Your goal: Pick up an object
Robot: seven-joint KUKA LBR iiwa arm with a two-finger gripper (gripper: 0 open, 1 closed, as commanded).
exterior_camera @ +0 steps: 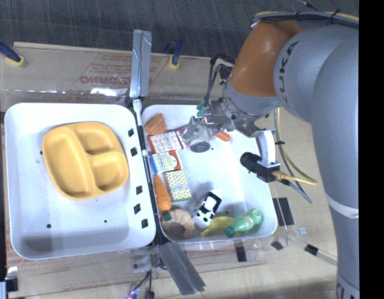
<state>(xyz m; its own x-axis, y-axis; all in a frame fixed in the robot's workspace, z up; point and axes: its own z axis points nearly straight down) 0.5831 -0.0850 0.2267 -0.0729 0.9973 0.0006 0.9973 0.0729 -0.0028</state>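
Hand (pixel 201 129) fingers blurred among cartons (pixel 165 143); grip unclear.

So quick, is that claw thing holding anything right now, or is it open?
Gripper: low over the right bin, near the red carton; whether it holds anything cannot be told from this angle.

Dark grey ribbed flooring (pixel 117 8) is running across the top, behind the bench. A pale wooden bench top (pixel 304 136) is showing at right. A cardboard sheet (pixel 92 67) with red print is lying flat, blue clamps (pixel 6 52) pinning its far edge. Black tape strips (pixel 284 210) are sticking to the wood. Light is falling evenly.
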